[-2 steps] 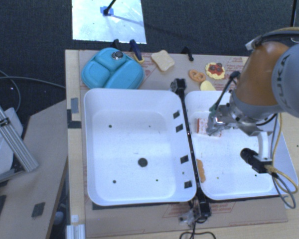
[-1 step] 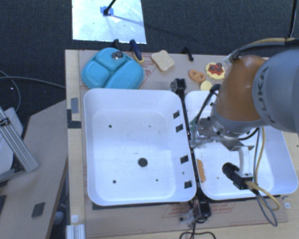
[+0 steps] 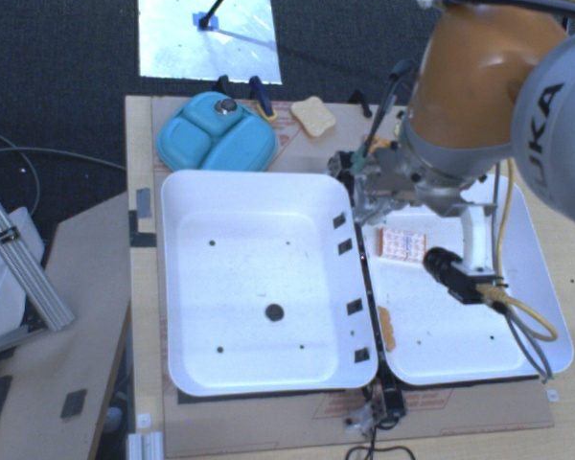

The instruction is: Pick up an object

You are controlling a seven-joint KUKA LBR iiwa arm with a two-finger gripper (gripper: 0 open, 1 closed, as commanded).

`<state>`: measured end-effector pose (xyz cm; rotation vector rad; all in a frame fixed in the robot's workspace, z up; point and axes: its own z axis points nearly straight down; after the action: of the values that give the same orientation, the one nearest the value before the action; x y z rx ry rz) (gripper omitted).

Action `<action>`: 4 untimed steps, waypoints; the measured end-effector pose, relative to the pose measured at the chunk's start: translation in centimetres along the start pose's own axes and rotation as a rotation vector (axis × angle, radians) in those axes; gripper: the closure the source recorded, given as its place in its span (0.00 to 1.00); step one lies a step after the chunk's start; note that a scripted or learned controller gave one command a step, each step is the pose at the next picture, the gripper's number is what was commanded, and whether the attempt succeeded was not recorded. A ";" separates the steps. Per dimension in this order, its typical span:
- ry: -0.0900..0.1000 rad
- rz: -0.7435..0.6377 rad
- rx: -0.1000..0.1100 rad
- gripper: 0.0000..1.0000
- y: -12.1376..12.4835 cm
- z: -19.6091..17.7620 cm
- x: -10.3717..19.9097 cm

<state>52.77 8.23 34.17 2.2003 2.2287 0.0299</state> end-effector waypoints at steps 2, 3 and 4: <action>-0.007 0.007 0.026 1.00 3.1 18.3 7.1; -0.006 0.006 0.021 1.00 7.4 26.4 11.5; -0.008 0.017 0.017 1.00 9.1 25.9 5.2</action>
<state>62.31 13.68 8.48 2.2235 2.2148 0.0020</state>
